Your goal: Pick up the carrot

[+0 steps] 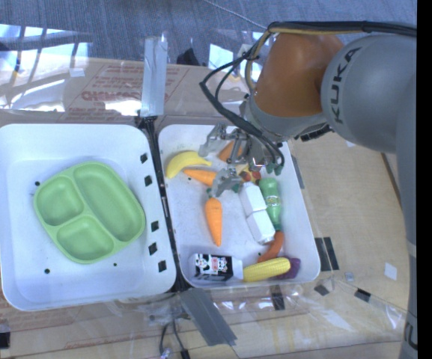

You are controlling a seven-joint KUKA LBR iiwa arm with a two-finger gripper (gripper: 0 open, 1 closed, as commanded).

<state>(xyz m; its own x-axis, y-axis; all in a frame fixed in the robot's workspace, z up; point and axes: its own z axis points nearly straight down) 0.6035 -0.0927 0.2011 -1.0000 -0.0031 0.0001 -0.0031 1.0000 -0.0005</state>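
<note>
An orange carrot (213, 220) lies in the middle of the right bin (304, 223), its thick end pointing to the far side. A second, smaller orange piece (200, 176) lies just beyond it, beside a yellow banana (183, 161). My gripper (228, 182) hangs over the far middle of the right bin, just above and to the right of the carrot's thick end. Nothing is visibly held in it. The grey arm with its orange band (294, 73) reaches in from the upper right and hides the bin's far right corner.
A green bottle (270, 197) and a white block (256, 212) lie right of the carrot. A milk carton (213, 265), a yellow corn cob (266, 269) and a purple piece (292, 264) line the near wall. The left bin (10, 163) holds a green divided plate (88, 212).
</note>
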